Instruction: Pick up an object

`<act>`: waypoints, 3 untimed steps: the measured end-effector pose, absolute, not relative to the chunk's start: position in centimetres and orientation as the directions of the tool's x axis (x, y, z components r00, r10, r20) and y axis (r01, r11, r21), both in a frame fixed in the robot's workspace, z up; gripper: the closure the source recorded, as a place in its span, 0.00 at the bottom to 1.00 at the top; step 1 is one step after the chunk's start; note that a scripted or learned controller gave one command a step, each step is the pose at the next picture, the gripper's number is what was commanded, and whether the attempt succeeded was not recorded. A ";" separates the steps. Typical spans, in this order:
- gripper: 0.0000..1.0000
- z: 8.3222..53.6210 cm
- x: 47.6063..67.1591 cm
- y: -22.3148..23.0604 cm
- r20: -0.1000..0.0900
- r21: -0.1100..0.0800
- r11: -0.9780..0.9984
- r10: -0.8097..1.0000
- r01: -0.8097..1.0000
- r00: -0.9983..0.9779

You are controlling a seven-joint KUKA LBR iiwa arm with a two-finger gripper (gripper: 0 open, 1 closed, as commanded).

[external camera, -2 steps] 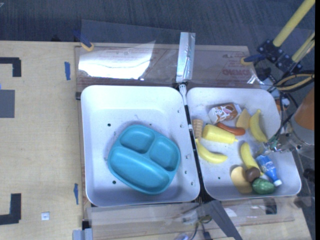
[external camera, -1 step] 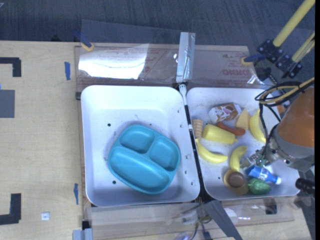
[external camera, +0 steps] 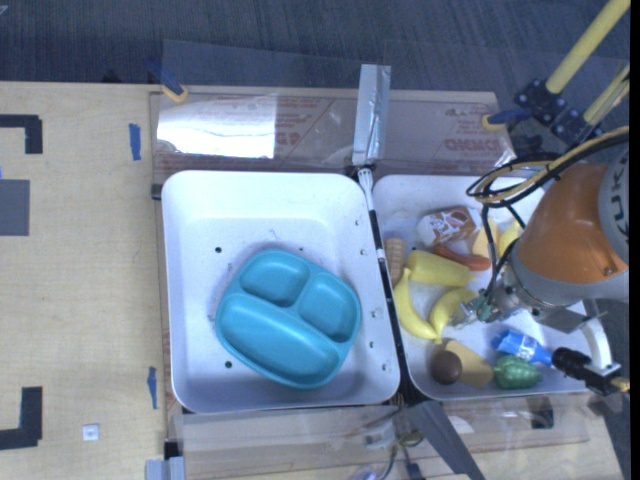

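Observation:
The right bin [external camera: 400,193] holds several toy foods. Two yellow bananas [external camera: 436,268] lie at its left side, one curved banana [external camera: 443,310] below the other. A red hot dog [external camera: 462,259] and a small printed bag [external camera: 447,226] lie behind them. A brown round piece [external camera: 446,366], a green piece [external camera: 516,374] and a blue piece [external camera: 520,345] sit along the front. My gripper [external camera: 474,309] is low in this bin, right beside the curved banana's right end. The arm's orange band [external camera: 566,238] hides the bin's right part.
The left bin [external camera: 190,268] holds a blue divided plate [external camera: 289,315]. A metal divider [external camera: 371,113] stands behind the wall between the bins. Yellow rods and black cables [external camera: 560,98] cross the upper right. Bare wooden bench [external camera: 80,268] lies to the left.

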State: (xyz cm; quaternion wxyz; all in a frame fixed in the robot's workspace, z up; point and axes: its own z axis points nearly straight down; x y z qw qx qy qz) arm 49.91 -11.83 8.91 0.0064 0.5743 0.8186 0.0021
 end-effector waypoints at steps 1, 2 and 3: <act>0.00 8.8 49.9 -11.9 -0.007 0.010 0.339 0.941 0.941 -0.339; 1.00 10.0 50.1 -11.8 -0.010 0.016 0.339 0.941 0.941 -0.339; 0.00 9.9 50.0 -11.8 -0.009 0.015 0.339 0.941 0.941 -0.339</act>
